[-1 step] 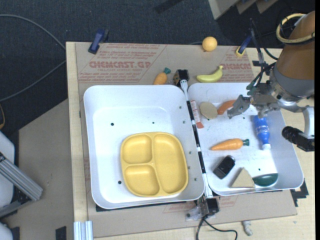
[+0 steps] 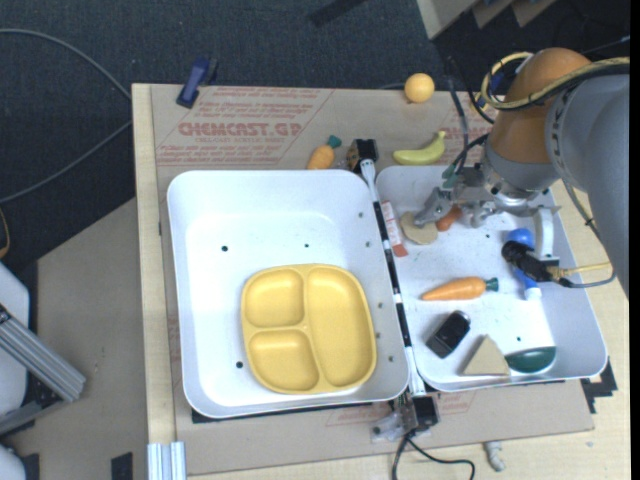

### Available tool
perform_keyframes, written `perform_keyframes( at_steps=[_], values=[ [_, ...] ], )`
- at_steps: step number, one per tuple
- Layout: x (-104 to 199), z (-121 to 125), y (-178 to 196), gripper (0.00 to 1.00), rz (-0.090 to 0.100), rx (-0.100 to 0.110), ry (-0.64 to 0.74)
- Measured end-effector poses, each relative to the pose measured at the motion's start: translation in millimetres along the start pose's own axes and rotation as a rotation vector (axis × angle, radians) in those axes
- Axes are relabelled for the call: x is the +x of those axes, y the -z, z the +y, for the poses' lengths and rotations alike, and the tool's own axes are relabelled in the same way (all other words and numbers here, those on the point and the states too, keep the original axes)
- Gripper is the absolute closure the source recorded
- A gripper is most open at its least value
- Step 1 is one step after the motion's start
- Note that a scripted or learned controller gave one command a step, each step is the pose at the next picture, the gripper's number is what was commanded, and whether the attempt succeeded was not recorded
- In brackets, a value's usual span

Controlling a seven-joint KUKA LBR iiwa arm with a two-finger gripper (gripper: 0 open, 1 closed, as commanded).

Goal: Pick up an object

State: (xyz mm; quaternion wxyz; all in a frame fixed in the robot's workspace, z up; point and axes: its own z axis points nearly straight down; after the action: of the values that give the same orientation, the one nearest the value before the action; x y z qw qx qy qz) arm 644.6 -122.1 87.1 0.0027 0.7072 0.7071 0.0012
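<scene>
My gripper [image 2: 455,208] is low over the far left part of the right bin [image 2: 575,313], under the grey arm with its orange band [image 2: 535,108]. Right beneath it lie a small red-orange piece [image 2: 446,219] and a tan round piece [image 2: 421,232]; I cannot tell whether either is touched. Further down the bin lie a carrot [image 2: 457,289], a black block [image 2: 449,333], a tan wedge [image 2: 487,358] and a teal bowl [image 2: 531,358]. A blue object [image 2: 520,239] sits to the gripper's right.
The left bin [image 2: 200,218] bears a yellow divided plate [image 2: 308,326]. Behind the bins on the board are a banana [image 2: 421,150], an orange ball [image 2: 419,87], a small orange toy [image 2: 322,156] and a blue clip [image 2: 195,81]. Cables run along the arm.
</scene>
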Motion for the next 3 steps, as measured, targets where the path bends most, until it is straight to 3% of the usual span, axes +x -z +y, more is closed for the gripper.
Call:
perform_keyframes(
  at_steps=[1, 3],
  values=[
    [16.7, 20.3, -0.4, 0.0, -0.002, 0.016, -0.005],
    [-4.9, 20.9, -0.8, 0.0, 0.007, 0.016, -0.002]
  ],
)
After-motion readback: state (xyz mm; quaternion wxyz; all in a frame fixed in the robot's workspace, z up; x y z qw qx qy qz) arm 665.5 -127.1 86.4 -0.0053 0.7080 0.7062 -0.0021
